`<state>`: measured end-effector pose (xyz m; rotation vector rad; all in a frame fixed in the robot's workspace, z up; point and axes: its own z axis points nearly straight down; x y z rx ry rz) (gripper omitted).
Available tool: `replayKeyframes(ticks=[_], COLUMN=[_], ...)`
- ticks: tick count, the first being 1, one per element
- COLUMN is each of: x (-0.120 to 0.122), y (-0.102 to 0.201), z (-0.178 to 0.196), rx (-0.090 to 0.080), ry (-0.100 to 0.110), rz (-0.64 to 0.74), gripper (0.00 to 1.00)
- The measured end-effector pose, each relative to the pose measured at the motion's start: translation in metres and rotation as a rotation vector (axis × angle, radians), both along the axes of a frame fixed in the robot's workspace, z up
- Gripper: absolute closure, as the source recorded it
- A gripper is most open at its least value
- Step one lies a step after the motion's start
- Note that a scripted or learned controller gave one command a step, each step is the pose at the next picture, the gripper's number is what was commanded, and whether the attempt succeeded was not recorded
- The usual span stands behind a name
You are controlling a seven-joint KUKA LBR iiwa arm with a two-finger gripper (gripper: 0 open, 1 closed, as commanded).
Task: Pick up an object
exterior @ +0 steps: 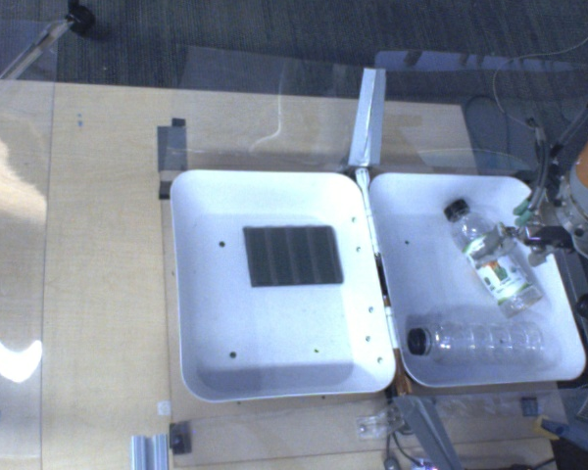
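Item: clear plastic bottle with label (492,264), black-capped, lying aslant in the right bin (412,225) directly at the jaws (525,235), whose state cannot be told; judged light, smooth, slippery, slightly crushable; best taken across its labelled mid-body.

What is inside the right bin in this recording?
The right bin holds two clear plastic bottles with black caps: one labelled bottle lying diagonally with the tool over its middle, and another bottle along the near wall. The bin floor under them is covered.
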<state>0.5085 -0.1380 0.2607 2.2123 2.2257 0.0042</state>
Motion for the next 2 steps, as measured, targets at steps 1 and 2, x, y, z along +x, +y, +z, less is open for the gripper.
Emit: replayKeyframes(ticks=[1,2], x=[0.042,0.013], y=[-0.033,-0.015], z=[-0.035,-0.061], rx=[-0.002,-0.002], ry=[-0.002,-0.003], rz=[0.25,0.345], gripper=[0.0,0.0])
